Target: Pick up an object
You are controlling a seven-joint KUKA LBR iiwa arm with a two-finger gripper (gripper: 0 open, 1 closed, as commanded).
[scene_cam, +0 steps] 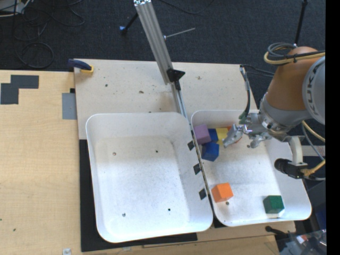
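Claw (231, 138) beside matte cubes (208, 142)

Even, diffuse overhead light falls on the two shallow white plastic bins (143, 142), leaving soft, short shadows beside the small coloured cubes (222, 192). The bins' white floors look bright but keep their speckled detail. The dark carpeted floor (212, 15) beyond stays dim. Focus is slightly soft throughout, with mild grain.

purple block (201, 133), blue block (211, 151), orange block (222, 192), green block (273, 203) (white bins (106, 122))
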